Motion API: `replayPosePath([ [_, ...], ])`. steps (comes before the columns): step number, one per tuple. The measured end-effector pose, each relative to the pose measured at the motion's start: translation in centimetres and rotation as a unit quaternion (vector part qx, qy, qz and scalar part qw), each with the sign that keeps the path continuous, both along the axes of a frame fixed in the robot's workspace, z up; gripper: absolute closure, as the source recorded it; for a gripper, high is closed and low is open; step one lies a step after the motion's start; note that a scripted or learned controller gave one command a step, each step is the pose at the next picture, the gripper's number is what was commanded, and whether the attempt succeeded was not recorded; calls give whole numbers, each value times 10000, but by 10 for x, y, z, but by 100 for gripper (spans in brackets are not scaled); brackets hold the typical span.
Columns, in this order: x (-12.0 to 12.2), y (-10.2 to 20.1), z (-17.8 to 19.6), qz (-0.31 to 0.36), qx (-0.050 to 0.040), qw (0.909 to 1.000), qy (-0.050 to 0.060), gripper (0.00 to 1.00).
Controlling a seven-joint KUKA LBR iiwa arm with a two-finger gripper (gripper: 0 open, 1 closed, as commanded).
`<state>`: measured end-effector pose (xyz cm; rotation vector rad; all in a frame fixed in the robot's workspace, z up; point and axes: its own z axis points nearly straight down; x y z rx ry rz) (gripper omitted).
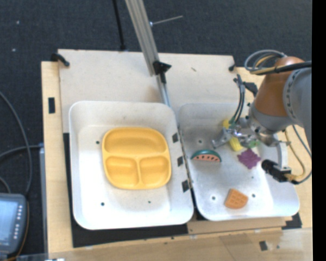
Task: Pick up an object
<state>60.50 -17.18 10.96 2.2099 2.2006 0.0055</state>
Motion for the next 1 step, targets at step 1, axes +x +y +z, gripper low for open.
replayPosePath([
  [1, 2, -2, 14, -20, -8, 10000, -36, 100],
])
